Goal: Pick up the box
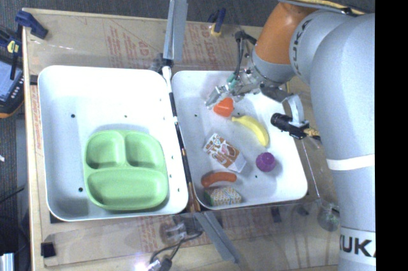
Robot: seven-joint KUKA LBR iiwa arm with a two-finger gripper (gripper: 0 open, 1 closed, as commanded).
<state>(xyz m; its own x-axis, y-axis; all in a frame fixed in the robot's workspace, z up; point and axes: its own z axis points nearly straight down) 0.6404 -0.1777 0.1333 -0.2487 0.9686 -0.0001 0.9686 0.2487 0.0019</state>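
Approach step: gripper [220, 95] at top of right bin [290, 183], over the carrot [224, 108] (finger state unclear). Next, shift down-frame to box [222, 151].

Green tray [125, 171], yellow banana [252, 129], purple ball [266, 162], box [222, 152] seemingly orange-and-white patterned

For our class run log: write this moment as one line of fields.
gripper: above carrot, right bin | box: flat mid-bin, untouched | banana: right of carrot | tray: left bin
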